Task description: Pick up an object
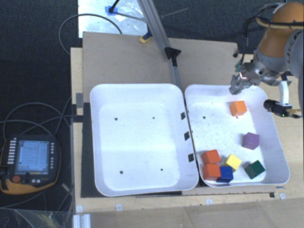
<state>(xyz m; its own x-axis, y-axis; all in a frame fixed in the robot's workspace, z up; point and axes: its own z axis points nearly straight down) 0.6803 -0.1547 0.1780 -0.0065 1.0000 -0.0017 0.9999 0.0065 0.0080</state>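
Camera view, read from left to right. At the far left edge of the scene you see a teach pendant [29, 163] on the floor beside the bench. Next comes the left bin [102, 96], and then the right bin [280, 167], which carries all the blocks. In its near part lie two orange blocks [211, 164] stacked one behind the other, a blue block [226, 173] touching them, a yellow block [233, 161] just behind the blue one, a green block [255, 169] further right, and a purple block [251, 140] standing apart toward the middle. The orange block [238, 108] in the far part is the likeliest target. The gripper [237, 86] hangs over the far rim of the right bin, and you cannot tell from this view how its jaws stand. The relation that governs your next move: the orange block lies just near of the gripper, almost straight below it in the picture. It sits slightly skewed to the bin walls and has no evident long axis.
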